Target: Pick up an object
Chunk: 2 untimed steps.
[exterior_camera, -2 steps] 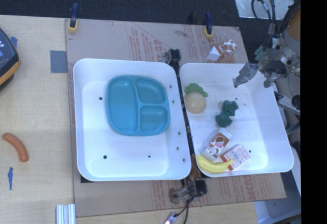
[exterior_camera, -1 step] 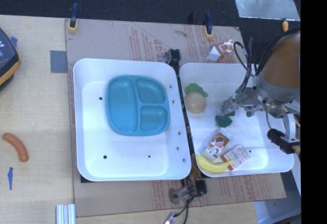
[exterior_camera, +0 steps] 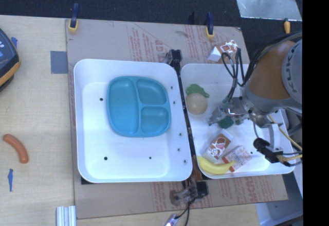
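Observation:
My gripper (exterior_camera: 222,115) hangs low in the middle of the right bin (exterior_camera: 205,71), with the arm coming in from the right. A small teal object (exterior_camera: 226,122) lies right under it, partly hidden by the gripper. To its left lies a beige ball with a green leaf (exterior_camera: 196,102). In front of it lie a small red and white carton (exterior_camera: 219,146), a yellow banana (exterior_camera: 213,166) and a wrapped packet (exterior_camera: 237,157).
The left bin (exterior_camera: 92,168) holds a blue divided plate (exterior_camera: 139,106). A sausage toy (exterior_camera: 16,148) lies on the bench at the far left. Another small carton (exterior_camera: 224,50) sits just behind the right bin. Cables run along the arm's right side.

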Available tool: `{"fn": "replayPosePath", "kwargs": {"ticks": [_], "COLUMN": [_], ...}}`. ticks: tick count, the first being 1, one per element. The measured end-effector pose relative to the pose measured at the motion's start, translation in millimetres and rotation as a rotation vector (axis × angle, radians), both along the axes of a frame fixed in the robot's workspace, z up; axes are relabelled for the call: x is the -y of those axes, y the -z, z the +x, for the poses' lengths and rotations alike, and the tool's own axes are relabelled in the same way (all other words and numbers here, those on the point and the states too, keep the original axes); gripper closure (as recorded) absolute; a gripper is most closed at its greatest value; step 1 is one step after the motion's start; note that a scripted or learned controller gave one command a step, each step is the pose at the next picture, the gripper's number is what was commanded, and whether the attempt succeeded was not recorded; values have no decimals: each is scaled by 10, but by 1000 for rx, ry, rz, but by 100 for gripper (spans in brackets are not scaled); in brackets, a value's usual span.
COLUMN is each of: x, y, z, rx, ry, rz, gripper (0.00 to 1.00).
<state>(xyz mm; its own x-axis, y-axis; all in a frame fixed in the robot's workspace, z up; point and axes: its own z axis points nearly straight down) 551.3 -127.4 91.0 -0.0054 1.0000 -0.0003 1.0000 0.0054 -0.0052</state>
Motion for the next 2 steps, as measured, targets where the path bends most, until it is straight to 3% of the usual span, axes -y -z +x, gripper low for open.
{"fn": "replayPosePath", "kwargs": {"ticks": [1,2], "x": [15,-1081], "y": [-107,-1275], "z": [4,132], "rx": [0,5], "ry": [-3,-1], "rz": [-2,2], "gripper": [100,100]}}
